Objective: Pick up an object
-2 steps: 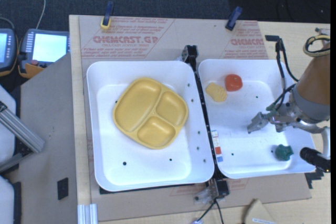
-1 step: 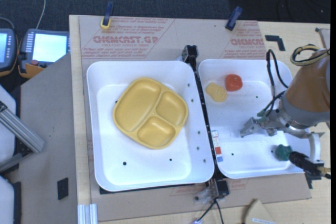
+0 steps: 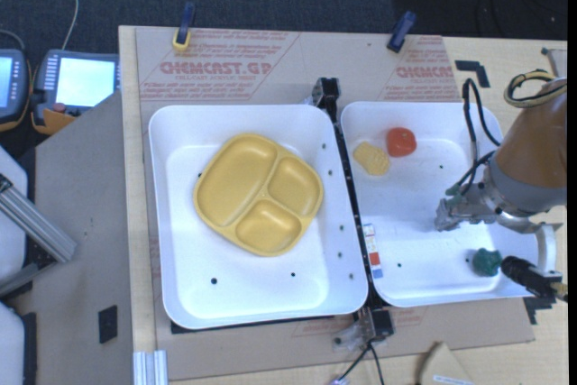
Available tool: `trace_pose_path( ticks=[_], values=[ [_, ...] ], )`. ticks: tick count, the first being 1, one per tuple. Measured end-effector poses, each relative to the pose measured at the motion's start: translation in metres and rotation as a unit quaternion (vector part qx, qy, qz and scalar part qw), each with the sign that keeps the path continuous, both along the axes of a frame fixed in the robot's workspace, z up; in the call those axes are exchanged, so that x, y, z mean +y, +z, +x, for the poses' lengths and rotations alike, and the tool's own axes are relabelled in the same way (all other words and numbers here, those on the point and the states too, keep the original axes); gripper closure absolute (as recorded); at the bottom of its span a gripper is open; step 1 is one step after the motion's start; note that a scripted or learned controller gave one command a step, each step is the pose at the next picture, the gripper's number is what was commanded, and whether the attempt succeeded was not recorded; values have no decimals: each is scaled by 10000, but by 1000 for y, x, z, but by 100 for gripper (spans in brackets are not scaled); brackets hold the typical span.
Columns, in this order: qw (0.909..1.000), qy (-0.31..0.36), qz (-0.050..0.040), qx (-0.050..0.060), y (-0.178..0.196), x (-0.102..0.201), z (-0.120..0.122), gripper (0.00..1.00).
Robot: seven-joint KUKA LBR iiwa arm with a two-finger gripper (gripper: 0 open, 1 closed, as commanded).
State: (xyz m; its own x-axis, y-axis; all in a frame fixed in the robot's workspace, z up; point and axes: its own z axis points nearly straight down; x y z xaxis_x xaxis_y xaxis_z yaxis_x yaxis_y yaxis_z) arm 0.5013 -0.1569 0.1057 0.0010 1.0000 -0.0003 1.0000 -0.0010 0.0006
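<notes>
Objects are kept in two bins: a yellow divided plate (image 3: 259,193) in the left bin (image 3: 171,221); an orange ball (image 3: 401,141), a yellow piece (image 3: 370,159) and a green object (image 3: 487,261) in the right bin (image 3: 424,275). The gripper (image 3: 451,216) is seen inside the right bin, and whether anything is held cannot be told.

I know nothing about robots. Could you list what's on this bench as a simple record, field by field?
left bin: holds a yellow divided plate
right bin: holds an orange ball, a pale yellow lump and a green object
arm: reaches in over the right bin
gripper: low over the right bin's floor, apart from all three items
held: nothing seen between the fingers
</notes>
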Motion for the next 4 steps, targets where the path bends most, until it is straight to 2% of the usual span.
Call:
trace_pose_path(
  ticks=[1, 3, 4],
  values=[
    [10000, 11, -10, -24, 63, -2, 0, 100],
    [10000, 15, -10, -26, 163, 3, 11, 100],
    [10000, 38, 15, 15, 147, 59, 25, 100]
  ],
)
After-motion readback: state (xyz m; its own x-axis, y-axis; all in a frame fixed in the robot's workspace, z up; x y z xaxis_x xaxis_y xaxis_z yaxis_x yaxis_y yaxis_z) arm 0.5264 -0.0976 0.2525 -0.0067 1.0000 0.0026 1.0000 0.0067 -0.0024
